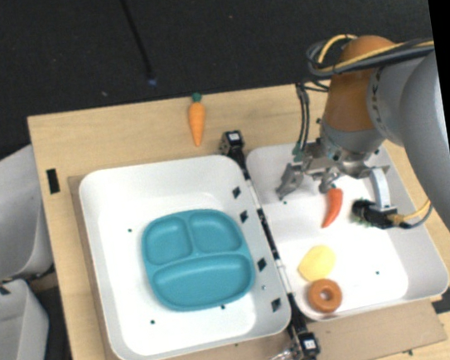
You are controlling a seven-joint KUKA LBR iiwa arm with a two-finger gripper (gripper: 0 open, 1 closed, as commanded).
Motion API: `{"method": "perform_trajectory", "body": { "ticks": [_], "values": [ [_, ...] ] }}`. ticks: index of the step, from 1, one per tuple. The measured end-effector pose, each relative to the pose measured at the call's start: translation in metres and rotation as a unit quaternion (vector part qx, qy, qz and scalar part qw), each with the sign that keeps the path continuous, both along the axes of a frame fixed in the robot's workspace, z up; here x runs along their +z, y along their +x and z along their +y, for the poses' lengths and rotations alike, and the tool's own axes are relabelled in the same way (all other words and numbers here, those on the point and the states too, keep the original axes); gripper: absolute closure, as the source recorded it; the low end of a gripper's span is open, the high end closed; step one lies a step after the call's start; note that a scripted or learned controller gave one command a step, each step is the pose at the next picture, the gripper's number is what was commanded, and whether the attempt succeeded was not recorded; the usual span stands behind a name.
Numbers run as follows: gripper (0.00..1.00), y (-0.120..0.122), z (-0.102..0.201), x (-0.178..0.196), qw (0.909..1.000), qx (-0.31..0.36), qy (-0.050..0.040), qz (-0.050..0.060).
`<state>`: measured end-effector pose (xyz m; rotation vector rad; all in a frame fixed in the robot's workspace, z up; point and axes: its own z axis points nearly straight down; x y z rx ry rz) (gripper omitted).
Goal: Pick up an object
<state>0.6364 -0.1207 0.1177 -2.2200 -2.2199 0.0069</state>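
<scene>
The tool [332,186] hung over the right bin [418,268] at frame right; whether it gripped the red chili [332,207] just beneath it I could not tell. Lower lay a yellow piece [316,262] and a donut [324,295].

Bright, even overhead light; the white bins [122,333] glare slightly. Shadows are soft and short. Slightly blurred, grainy picture, dark toward twelve o'clock.
</scene>
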Motion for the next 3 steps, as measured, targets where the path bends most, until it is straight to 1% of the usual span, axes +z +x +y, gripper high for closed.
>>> {"method": "perform_trajectory", "body": {
  "ticks": [1,3],
  "values": [
    [1.00,0.002,-0.001,0.016,1.0000,-0.001,-0.0002,-0.004],
    [1.00,0.017,-0.006,0.143,1.0000,0.002,-0.0004,-0.007]
  ]
}}
